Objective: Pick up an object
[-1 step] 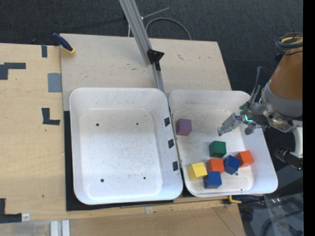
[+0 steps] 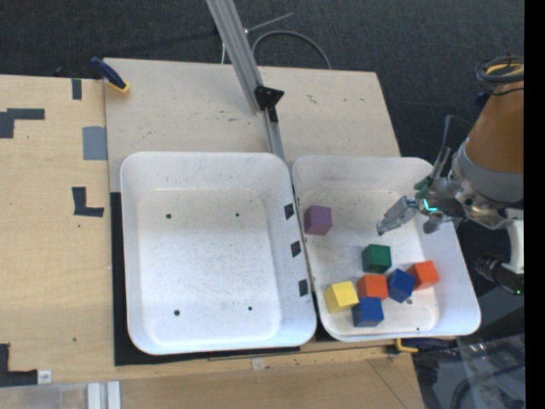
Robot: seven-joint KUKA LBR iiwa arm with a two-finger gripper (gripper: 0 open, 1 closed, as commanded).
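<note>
A pale wooden worktop (image 2: 187, 100) is seen, with a few grey and black tape marks on its left part. Two shallow white bins are placed on it side by side, touching: the left bin (image 2: 136, 228) and the right bin (image 2: 456, 305). Beyond the left bin, near the far left corner of the worktop, a small blue and yellow clamp (image 2: 110, 74) is laid.

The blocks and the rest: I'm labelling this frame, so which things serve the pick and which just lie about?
For the pick:
gripper
purple block
green block
yellow block
right bin

Lying about:
left bin
blue clamp
</note>
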